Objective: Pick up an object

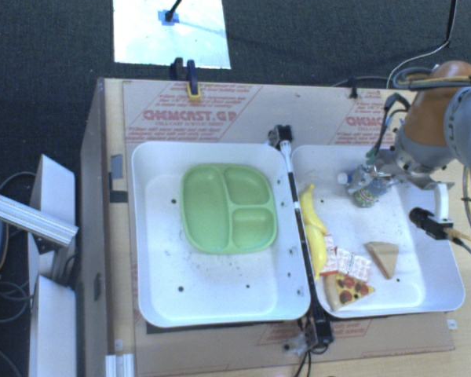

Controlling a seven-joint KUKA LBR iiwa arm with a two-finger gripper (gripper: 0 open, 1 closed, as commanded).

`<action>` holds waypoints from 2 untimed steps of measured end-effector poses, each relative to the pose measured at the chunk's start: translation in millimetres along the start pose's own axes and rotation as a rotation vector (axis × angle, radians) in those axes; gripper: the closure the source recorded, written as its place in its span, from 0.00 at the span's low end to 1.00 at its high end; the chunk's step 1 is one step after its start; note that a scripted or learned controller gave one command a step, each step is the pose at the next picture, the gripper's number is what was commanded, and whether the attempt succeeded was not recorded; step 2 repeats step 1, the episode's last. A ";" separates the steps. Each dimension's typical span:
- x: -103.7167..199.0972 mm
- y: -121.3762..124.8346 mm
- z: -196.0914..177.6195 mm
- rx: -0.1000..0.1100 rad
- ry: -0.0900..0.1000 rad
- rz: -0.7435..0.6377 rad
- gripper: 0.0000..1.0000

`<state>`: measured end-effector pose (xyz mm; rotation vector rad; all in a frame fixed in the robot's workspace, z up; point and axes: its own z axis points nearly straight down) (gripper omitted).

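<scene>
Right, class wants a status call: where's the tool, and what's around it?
Tool low in right bin, upper part, grip unclear. Banana, pizza slice, wedge lie apart, nearer camera. Green tray in left bin.

Arm (465, 128): rounded grey casing, with an orange band (443, 93) above the wrist. Dark cables loop along the orange section and run down toward the wrist. Gripper (368, 185): metallic, pale grey, compact, fine detail not legible. A black-and-white fitting (433, 218) projects from the wrist.
</scene>
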<state>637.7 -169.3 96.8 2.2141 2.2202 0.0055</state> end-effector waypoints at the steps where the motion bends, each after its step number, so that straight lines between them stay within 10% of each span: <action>1: 89.3 -44.6 -89.2 0.003 0.003 -0.002 1.00; 2: 89.3 -44.6 -89.2 0.003 0.003 -0.002 1.00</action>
